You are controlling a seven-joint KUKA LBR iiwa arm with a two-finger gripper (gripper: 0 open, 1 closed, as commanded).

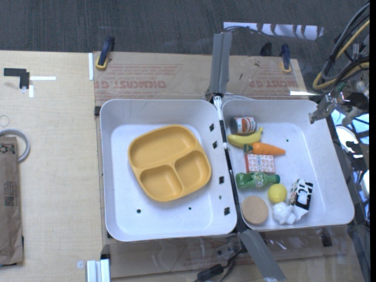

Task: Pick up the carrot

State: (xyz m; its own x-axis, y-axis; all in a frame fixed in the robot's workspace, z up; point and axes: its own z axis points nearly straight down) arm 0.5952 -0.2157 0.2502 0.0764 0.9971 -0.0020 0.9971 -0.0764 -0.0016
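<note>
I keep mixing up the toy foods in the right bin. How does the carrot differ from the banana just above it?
The carrot is orange with a green end on its left; the banana is yellow with dark tips. The carrot is straight and tapers to a point on the right; the banana curves upward at both ends. The carrot lies beside the red box; the banana lies against the can. Both lie flat, roughly crosswise, in the right bin.

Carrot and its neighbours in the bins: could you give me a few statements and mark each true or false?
1. The carrot lies in the right bin. True.
2. The yellow divided plate shares that bin. False: it sits in the left bin.
3. The banana lies just above the carrot in the camera view. True.
4. The carrot rests on the plate. False: it lies on the bin floor.
</note>
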